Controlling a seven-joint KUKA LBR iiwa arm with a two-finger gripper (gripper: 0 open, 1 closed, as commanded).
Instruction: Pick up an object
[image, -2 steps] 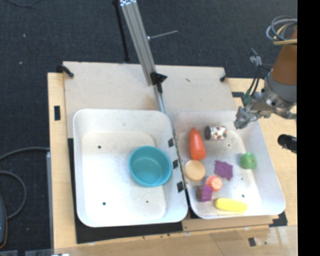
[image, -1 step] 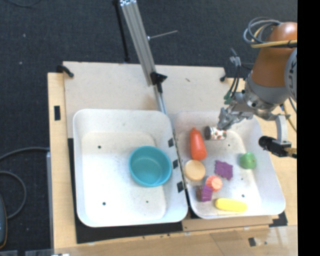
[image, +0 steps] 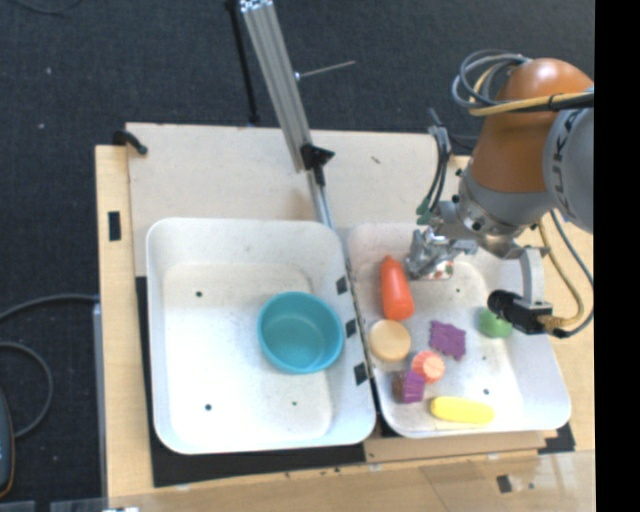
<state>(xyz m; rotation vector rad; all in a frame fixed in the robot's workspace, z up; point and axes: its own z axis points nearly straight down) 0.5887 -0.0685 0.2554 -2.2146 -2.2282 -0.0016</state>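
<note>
My gripper (image: 428, 262) hangs over the back part of the right bin (image: 535, 385), just right of an orange carrot-shaped piece (image: 396, 290). Nothing shows between the fingers. In the same bin lie a tan round piece (image: 390, 341), a purple star-like piece (image: 447, 339), a red and pink round piece (image: 429, 366), a small purple block (image: 410, 387), a yellow banana-shaped piece (image: 461, 409) and a green ball (image: 492, 322) at the right side. A teal bowl (image: 300, 332) sits in the left bin (image: 200, 400).
A slanted metal pole (image: 290, 110) rises from the bench behind the bins. A black cable fitting (image: 520, 308) of the arm hangs beside the green ball. The orange arm band (image: 525, 120) looms over the right bin's back corner.
</note>
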